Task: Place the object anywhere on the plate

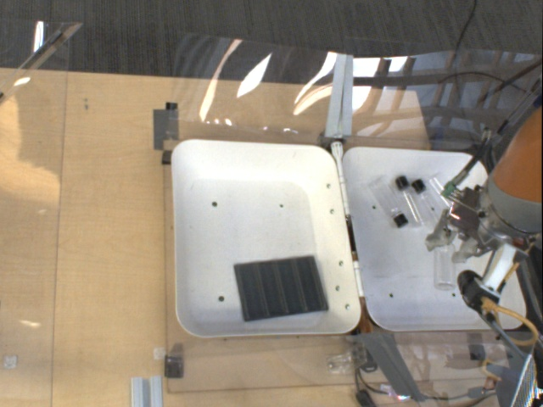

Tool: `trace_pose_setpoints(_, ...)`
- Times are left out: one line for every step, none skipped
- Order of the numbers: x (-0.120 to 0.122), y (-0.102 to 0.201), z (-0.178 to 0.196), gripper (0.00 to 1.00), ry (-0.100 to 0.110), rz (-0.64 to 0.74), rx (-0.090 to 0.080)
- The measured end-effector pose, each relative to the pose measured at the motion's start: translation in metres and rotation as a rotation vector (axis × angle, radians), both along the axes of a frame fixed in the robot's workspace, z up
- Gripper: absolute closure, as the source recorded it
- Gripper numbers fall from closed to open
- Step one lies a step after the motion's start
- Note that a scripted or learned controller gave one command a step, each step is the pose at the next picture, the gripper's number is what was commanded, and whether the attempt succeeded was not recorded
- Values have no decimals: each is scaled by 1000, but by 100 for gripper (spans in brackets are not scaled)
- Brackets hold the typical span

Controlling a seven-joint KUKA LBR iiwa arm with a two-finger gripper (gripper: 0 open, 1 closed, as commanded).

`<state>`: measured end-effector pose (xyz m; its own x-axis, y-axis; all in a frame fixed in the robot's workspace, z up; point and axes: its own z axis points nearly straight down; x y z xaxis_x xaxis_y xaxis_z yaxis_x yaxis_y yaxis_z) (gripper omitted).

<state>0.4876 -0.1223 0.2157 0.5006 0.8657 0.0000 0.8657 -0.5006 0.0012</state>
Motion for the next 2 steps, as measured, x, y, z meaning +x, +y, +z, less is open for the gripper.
trace_pose_setpoints(53,35,-32,100,-1,-54,1)
trace_pose_setpoints(137,104,-32,100,0,2,1)
